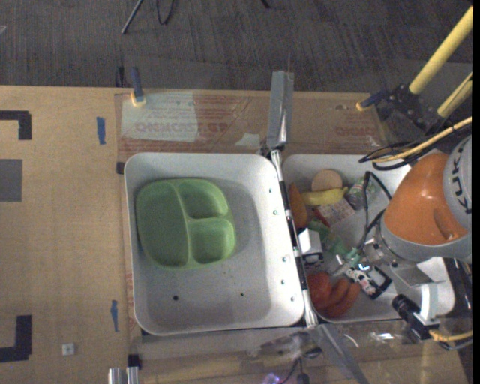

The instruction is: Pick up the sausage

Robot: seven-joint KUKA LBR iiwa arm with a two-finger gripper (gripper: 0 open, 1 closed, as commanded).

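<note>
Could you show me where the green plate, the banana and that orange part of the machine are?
green plate (185,222): camera view, on the ridge between its compartments.
banana (324,197): camera view, middle of the yellow fruit.
orange band (420,202): camera view, middle of its orange surface.

A dark grey carpeted floor (225,37) is seen along the top, with thin black stand legs (150,13) set upon it. Below it, a light brown tabletop (60,225) is spread across the view, marked with black tape corners (19,124), a grey square patch (9,180) and short blue tape strips (101,130). The light is soft and dim, and faint shadows are cast
</note>
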